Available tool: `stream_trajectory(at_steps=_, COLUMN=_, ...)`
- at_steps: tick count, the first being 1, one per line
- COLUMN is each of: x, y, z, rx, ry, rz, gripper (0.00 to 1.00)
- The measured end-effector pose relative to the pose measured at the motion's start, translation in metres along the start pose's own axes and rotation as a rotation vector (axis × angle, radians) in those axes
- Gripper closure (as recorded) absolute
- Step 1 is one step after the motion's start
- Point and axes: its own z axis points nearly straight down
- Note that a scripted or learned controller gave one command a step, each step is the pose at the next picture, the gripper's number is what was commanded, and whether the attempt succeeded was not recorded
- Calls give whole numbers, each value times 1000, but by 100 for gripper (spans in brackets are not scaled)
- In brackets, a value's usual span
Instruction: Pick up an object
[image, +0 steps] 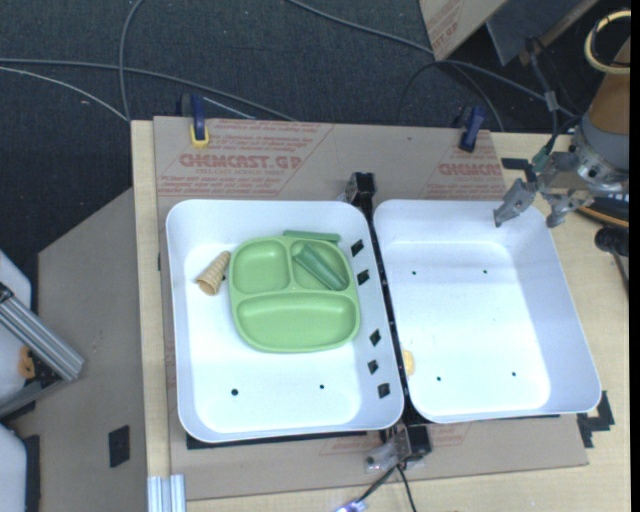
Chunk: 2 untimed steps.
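Though empty, fingers (530, 208) splayed, over r. bin (560, 300)

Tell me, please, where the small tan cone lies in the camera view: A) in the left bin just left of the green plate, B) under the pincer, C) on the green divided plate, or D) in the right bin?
A: the tan cone rests on the floor of the left bin, beside the left edge of the green plate.

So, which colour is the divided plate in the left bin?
Light green; the divided plastic plate shows clearly in the camera view.
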Motion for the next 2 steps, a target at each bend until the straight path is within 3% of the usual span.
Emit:
stream_trajectory(at_steps=1, x=1, y=3, z=-10, rx=-15, ry=-4, rz=-4, gripper=0)
stream_trajectory(at_steps=2, x=-8, y=5, z=37, rx=-11, ry=-3, rz=-3, gripper=0)
